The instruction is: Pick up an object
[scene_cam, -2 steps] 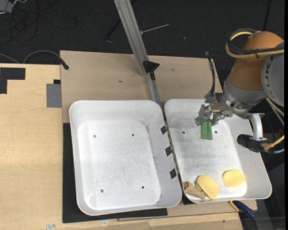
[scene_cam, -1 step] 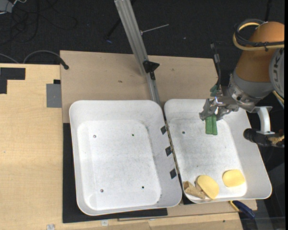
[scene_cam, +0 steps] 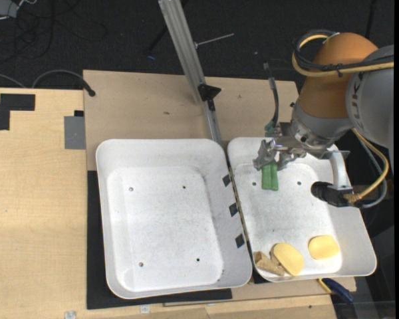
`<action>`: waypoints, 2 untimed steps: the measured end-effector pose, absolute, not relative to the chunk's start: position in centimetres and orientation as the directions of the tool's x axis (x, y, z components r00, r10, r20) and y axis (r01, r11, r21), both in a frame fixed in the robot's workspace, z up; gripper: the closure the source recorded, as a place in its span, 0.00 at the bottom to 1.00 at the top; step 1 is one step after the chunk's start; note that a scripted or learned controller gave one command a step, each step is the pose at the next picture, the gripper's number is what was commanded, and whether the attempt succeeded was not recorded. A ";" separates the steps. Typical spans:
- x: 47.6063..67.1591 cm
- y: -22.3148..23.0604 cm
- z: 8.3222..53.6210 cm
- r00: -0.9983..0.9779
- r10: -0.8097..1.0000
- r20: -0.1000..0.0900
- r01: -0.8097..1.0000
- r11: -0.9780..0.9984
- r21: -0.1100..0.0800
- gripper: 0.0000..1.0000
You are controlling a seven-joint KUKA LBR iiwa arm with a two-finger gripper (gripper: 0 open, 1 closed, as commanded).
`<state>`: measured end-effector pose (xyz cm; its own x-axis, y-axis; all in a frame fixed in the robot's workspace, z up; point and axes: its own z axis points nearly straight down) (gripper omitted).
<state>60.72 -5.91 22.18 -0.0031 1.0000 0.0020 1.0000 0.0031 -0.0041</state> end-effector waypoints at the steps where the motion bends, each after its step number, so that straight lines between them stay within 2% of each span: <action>1: 61.4 -1.6 22.9 -0.003 1.000 0.002 1.000 0.003 -0.002 1.00; 2: 62.0 4.0 23.8 -0.004 1.000 0.000 1.000 0.004 -0.002 1.00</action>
